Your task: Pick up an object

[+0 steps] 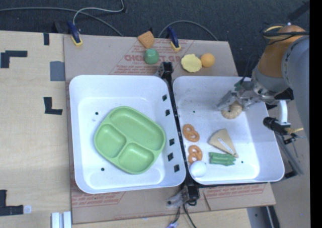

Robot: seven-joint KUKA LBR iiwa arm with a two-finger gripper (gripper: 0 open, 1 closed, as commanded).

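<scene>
The tool (232,102) is parked low in the right bin (261,169), right over a tan bagel-like piece (232,111) by the far right wall. Whether anything's actually gripped can't be told. A green tray (130,139) is sat in the left bin (83,91).

Two white bins (80,91); one green tray (130,140); two pretzels (190,132); one egg (198,169).

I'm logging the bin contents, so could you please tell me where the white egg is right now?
The white egg lies in the right bin, at its near-left corner, just below the two pretzels and left of the green bean pod.
</scene>
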